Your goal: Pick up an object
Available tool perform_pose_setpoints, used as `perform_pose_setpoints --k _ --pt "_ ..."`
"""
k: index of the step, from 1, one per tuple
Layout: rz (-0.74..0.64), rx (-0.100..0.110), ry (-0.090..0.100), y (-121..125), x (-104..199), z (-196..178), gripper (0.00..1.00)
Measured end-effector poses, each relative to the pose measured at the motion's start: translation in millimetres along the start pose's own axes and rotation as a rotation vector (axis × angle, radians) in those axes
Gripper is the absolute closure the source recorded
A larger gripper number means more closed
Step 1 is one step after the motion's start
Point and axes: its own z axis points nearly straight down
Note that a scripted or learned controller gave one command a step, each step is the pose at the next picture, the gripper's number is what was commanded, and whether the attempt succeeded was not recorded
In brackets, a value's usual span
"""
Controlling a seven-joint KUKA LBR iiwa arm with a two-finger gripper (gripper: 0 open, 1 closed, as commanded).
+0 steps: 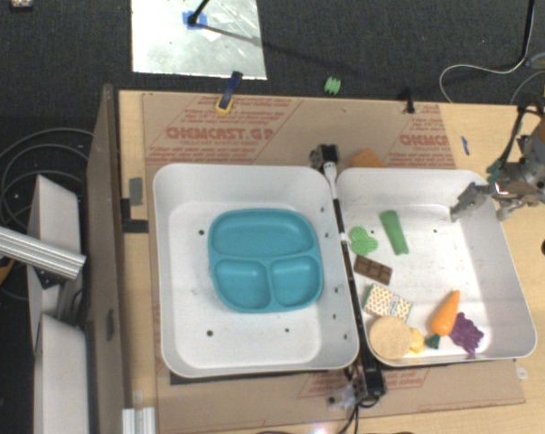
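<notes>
- Nearest the camera, along the front edge of the right bin (pixel 516 328), lies a cluster of toy food: a round tan cracker (pixel 389 338), a small yellow piece (pixel 416 340) just beside it, an orange carrot (pixel 445 313) tilted upward, and a purple grape bunch (pixel 466 333) touching the carrot's lower end.
- Just behind the cracker sits a pale waffle square (pixel 387 304), and behind that a brown chocolate bar (pixel 372 268), both close to the divider between the bins.
- Further back in the same bin lie a light green leafy piece (pixel 363 240) and a darker green stick (pixel 394 231), side by side.
- The left bin (pixel 177 242) holds a teal divided plate (pixel 265 259) with three compartments, lying flat in the middle.
- The gripper (pixel 464 202) hangs over the far right corner of the right bin, well apart from all the food; nothing shows between its fingers, and whether they are spread or closed cannot be told.
- The brown board (pixel 281 125) under the bins bears red lettering.
- Farthest off, a shiny metal sheet (pixel 198 25) lies on the dark floor.
</notes>
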Motion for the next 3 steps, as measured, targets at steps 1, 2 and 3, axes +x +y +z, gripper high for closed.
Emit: perform_pose_setpoints --k 1,2,3 --pt "-0.006 0.004 0.003 40 41 81 0.0" --pt "-0.006 0.003 0.003 41 93 131 0.0" --pt "-0.003 -0.002 0.001 43 89 117 1.0"
